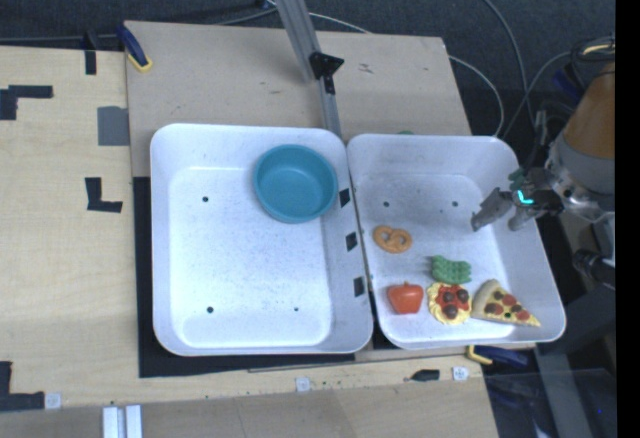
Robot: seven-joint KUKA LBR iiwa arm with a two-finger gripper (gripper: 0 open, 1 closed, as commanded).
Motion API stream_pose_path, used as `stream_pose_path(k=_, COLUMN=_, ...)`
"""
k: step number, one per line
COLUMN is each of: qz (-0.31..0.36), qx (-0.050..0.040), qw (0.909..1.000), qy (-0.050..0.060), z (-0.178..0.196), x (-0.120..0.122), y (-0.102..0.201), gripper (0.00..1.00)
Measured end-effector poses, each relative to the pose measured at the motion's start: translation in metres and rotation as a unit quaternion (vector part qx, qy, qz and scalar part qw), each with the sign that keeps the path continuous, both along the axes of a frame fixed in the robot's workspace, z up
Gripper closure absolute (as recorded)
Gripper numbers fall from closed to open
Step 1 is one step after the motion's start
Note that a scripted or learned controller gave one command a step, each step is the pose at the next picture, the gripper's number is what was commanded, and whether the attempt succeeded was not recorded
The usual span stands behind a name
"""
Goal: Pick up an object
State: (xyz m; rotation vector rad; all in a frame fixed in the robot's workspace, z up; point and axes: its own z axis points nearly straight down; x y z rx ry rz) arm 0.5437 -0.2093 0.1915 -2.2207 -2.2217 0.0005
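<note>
Right now my gripper (pixel 497 210) hangs over the right bin's (pixel 420 154) right side, and I cannot tell how my grip stands

Nearest of the food toys to me is the pizza slice (pixel 505 306), lying at the near right corner with its long axis running left to right and its tip toward the right; it sits well below my gripper, apart from it. Beside it to the left are a round pizza (pixel 450 303), a red tomato (pixel 405 298), a green leafy piece (pixel 451 270) and a pretzel (pixel 393 239). Left bin (pixel 200 226) holds a blue bowl (pixel 294 183), upright, at its far right corner
</note>
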Motion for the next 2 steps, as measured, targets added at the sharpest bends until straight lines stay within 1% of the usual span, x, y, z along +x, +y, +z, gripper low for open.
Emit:
stream_pose_path(k=1, qz=0.0, qx=0.0, qw=1.0, qy=0.0, z=0.0, x=0.0, y=0.0, gripper=0.0)
stream_pose_path(k=2, qz=0.0, qx=0.0006, qw=1.0, qy=0.002, z=-0.044, x=0.0, y=0.006, gripper=0.0)
